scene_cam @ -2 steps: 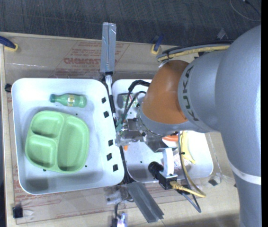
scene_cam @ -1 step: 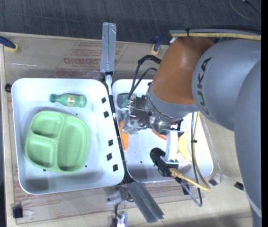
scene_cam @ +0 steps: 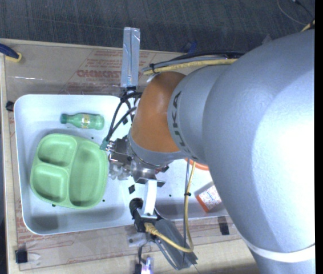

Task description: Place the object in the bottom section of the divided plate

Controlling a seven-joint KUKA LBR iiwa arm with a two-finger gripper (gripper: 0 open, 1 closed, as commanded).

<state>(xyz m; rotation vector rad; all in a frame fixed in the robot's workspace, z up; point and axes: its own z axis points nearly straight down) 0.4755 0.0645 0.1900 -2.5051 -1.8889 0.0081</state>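
Item: green bottle (scene_cam: 82,120), lying upper left of frame, above the divided plate (scene_cam: 69,170). We judge it light, rigid, slippery; grasp mid-body. Gripper (scene_cam: 117,163) state: we cannot tell.

Dark grey carpet floor (scene_cam: 64,10), wooden bench top (scene_cam: 59,61), blue clamps (scene_cam: 4,50) at its corner

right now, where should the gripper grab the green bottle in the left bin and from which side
Probably across the middle of the green bottle's body, coming straight down from above. It lies on its side, lengthwise across the left bin, just above the green divided plate and apart from it. The fingers should straddle its narrow width, closing on the near and far sides.
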